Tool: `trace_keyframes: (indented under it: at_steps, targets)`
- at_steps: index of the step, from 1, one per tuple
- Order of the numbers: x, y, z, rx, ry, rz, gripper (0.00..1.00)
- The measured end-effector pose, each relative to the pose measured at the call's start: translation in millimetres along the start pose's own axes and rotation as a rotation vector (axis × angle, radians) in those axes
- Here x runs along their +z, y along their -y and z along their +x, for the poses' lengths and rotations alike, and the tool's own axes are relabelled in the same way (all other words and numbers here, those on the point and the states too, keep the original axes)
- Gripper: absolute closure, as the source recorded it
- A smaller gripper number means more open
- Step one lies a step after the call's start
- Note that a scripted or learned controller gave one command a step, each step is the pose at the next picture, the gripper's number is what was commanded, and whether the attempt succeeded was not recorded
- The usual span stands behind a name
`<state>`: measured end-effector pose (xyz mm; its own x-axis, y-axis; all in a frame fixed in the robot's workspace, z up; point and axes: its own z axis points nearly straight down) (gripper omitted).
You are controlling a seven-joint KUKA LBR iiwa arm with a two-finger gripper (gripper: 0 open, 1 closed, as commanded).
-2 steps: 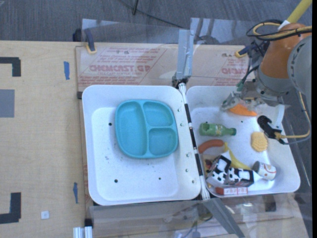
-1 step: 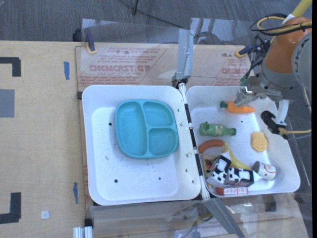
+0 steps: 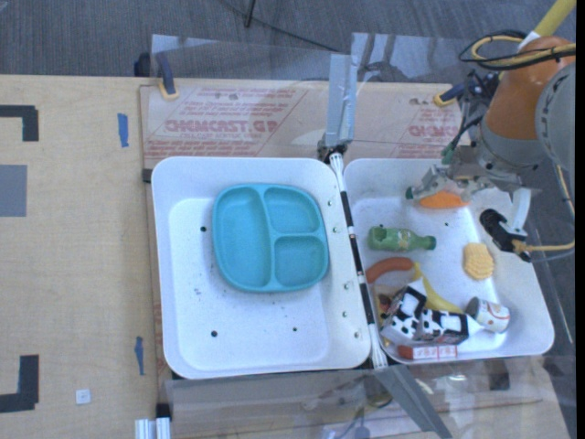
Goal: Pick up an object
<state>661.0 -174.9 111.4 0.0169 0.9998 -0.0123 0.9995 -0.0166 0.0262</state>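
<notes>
The gripper (image 3: 445, 190) is positioned directly over the orange object (image 3: 442, 201) for pickup; whether it is clasped cannot be told.

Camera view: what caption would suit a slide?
Gripper hovers over an orange toy in the right bin; left bin holds a teal tray.

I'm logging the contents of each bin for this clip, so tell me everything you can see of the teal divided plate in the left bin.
The teal plate is a rounded rectangle that looks like smooth moulded plastic, split by raised ridges into three compartments: one long section on its left and two smaller ones on its right. It lies flat and face up on the floor of the left bin, slightly rotated, toward the bin's upper right. Its compartments hold nothing, and nothing but the bin floor touches it.
</notes>
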Motion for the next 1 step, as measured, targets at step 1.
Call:
trace_keyframes:
  at_steps: [1]
  targets:
    - [17.9,3.1,-16.0,-0.024,-0.005,0.009,0.0]
